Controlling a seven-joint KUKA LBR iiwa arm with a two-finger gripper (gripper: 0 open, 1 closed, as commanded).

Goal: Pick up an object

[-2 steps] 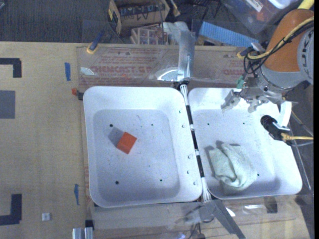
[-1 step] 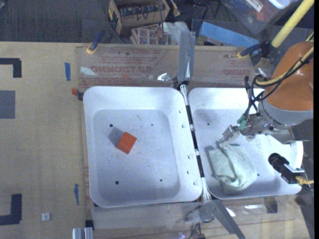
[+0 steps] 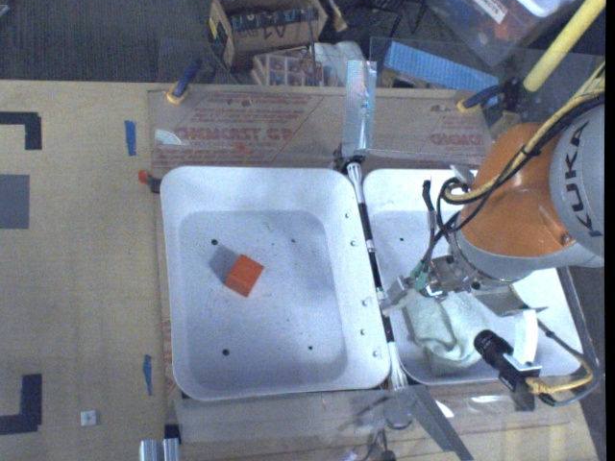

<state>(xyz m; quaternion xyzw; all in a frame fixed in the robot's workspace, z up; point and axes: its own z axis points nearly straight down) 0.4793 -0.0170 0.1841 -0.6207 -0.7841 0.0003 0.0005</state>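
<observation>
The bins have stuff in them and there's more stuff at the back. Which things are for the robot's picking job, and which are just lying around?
For the job:
- orange block in the left bin
- pale cloth in the right bin
- the robot's hand, down over the cloth

Just lying about:
- cardboard box behind the bench
- blue tape strips on the bench

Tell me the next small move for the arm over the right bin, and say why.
Probably a short straight descent onto the crumpled pale cloth. The hand sits over the right-hand white bin, just above the cloth's upper edge, and nothing shows between its fingers. The small orange block lies far off in the left-hand white bin, so the cloth looks the nearer pick.
</observation>
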